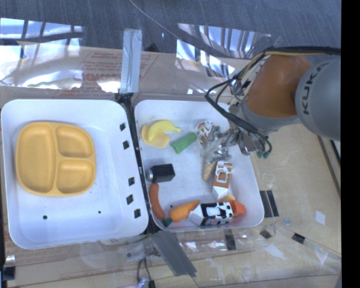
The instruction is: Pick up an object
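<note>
Camera view: hand (219,141), grip state unclear, hovers just right of the green block (183,142).

The grey arm (327,98) bears the black letters "KU" of its brand on its housing, while faint red print on the cardboard sheet (102,65) behind the bins is illegible.

The grey arm (321,98) is reaching in from the right, its orange band (275,89) tilting downward above the wrist. Black cables (228,92) are looping round the wrist. The gripper (219,141) is pointing down and leftward, its metal fingers blurring together at this angle.
</note>
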